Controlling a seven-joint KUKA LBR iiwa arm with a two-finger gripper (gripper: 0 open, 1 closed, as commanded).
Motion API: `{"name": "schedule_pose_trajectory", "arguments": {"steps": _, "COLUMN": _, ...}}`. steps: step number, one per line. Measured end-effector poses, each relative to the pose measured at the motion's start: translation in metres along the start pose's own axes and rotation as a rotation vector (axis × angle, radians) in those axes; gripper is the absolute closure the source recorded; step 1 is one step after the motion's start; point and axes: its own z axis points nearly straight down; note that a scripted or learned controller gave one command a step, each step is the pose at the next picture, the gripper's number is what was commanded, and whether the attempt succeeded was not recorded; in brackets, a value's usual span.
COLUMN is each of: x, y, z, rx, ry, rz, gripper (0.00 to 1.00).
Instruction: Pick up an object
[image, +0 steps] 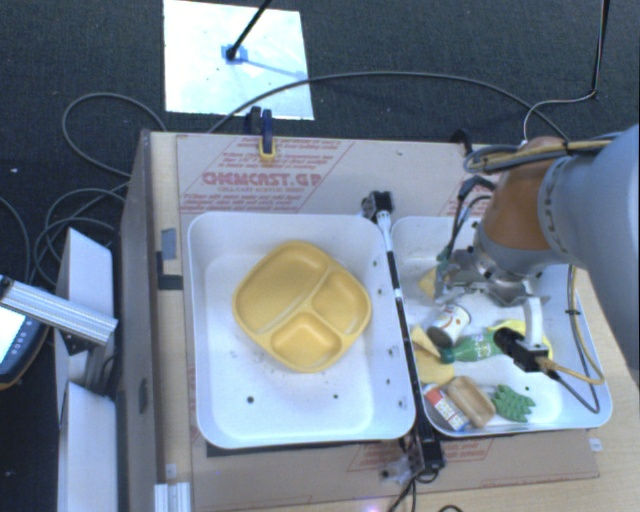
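My gripper (478, 288) hangs low over the right bin (585, 350), at its middle. Just below and left of it lies a small white can (450, 320). A green bottle (472, 348) rests on its side in front of the can. A yellow piece (429, 281) sits at the gripper's left, by the bin wall. Toward the front lie a tan bread-like piece (471, 398), a green leafy toy (512, 402) and a red and white packet (440, 408). No object shows in the gripper's grasp.
The left bin (225, 400) bears a yellow divided plate (302, 317). A black divider bar (397, 300) runs between the bins. Another yellow piece (430, 360) lies by the right bin's left wall. The arm (570, 210) covers the right bin's far right part.
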Motion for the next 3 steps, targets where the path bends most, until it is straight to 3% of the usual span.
{"name": "schedule_pose_trajectory", "arguments": {"steps": 1, "x": 0.0, "y": 0.0, "z": 0.0, "rx": 0.0, "ry": 0.0, "rz": 0.0, "gripper": 0.0}}
{"name": "schedule_pose_trajectory", "arguments": {"steps": 2, "x": -0.024, "y": -0.043, "z": 0.012, "rx": 0.005, "ry": -0.001, "rz": 0.004, "gripper": 0.0}}
{"name": "schedule_pose_trajectory", "arguments": {"steps": 3, "x": -0.01, "y": -0.045, "z": 0.011, "rx": 0.002, "ry": -0.005, "rz": 0.005, "gripper": 0.0}}
